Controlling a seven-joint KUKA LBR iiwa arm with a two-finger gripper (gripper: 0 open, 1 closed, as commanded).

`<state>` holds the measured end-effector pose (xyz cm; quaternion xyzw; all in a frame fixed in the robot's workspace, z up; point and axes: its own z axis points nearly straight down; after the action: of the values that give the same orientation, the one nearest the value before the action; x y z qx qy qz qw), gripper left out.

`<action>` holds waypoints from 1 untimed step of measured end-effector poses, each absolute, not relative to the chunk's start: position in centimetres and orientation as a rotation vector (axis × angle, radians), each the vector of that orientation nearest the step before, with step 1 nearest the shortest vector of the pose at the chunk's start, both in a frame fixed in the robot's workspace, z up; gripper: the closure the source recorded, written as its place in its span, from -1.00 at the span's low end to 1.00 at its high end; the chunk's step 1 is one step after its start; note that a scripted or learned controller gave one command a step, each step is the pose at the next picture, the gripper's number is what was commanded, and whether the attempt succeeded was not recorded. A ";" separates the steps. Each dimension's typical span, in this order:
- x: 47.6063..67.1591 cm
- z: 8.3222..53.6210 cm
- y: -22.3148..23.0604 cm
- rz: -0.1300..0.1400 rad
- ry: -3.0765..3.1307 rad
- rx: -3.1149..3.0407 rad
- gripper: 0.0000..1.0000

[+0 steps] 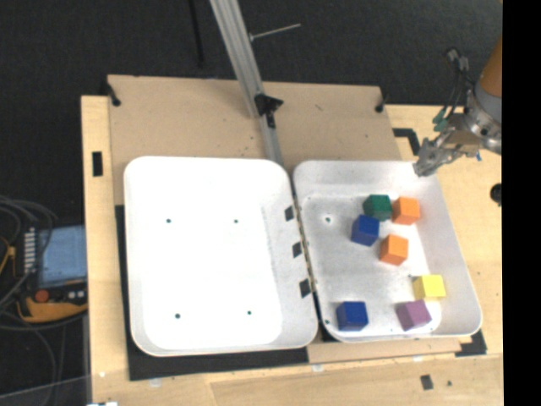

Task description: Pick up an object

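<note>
The right bin [338, 180] holds several small cubes: a green one [378, 205], an orange one [407, 211], a blue one [365, 230], a second orange one [394, 249], a yellow one [430, 287], a purple one [413, 315] and a second blue one [352, 315]. My gripper [425, 161] hangs at the bin's far right corner, above and to the right of the green and orange cubes. Nothing shows between its fingers.
The left bin [135, 252] lies beside the right one. A slanted metal rail [241, 53] runs down to the gap between the bins. Cables and a blue box [63, 256] sit off the bench at left.
</note>
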<state>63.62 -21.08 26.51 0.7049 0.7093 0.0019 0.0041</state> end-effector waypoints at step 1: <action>61.8 27.2 -16.7 0.001 2.226 2.214 1.00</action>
<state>61.81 -16.74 27.18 0.7052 0.7090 0.0003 0.0007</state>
